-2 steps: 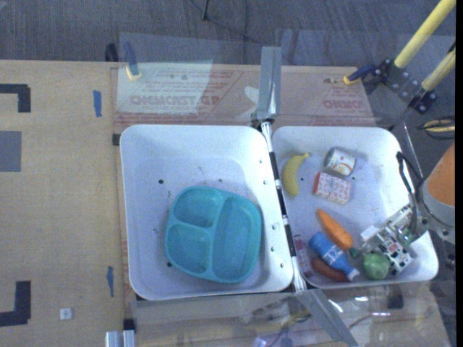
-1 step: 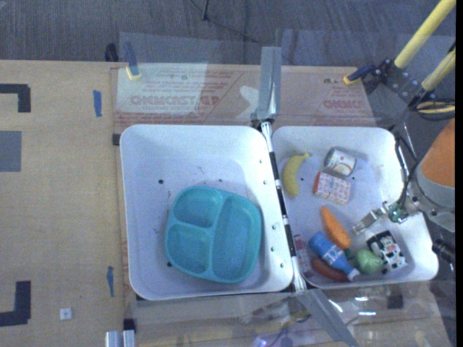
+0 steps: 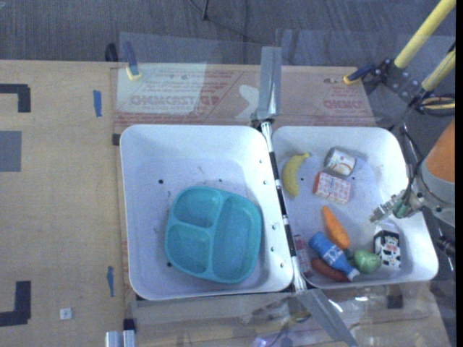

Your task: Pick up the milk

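The milk is a small white carton with black cow patches. It lies in the front right corner of the right bin, close to the bin's right wall. My gripper hangs over the right side of that bin, just behind the milk and a little above it. Nothing shows in its grasp. The grey arm with its orange band comes in from the right edge.
In the right bin lie a banana, a tin can, a red-and-white box, a carrot, a blue bottle, a red sausage and a green fruit beside the milk. The left bin holds a teal divided tray.
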Controlling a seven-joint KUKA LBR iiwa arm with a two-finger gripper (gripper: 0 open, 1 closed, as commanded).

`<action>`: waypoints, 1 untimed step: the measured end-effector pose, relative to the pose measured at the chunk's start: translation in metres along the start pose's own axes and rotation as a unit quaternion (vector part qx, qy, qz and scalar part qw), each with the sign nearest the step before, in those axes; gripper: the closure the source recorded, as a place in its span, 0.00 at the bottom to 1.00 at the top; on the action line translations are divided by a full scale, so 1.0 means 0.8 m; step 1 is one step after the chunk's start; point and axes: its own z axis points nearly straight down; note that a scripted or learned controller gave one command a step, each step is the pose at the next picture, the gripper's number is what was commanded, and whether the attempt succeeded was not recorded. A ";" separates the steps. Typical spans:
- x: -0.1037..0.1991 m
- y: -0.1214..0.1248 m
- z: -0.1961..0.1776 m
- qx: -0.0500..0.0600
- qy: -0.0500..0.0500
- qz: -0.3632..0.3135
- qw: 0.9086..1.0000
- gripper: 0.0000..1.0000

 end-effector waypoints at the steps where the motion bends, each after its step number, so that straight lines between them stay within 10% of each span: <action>1: 0.001 0.000 0.000 0.000 0.001 0.000 1.000 0.00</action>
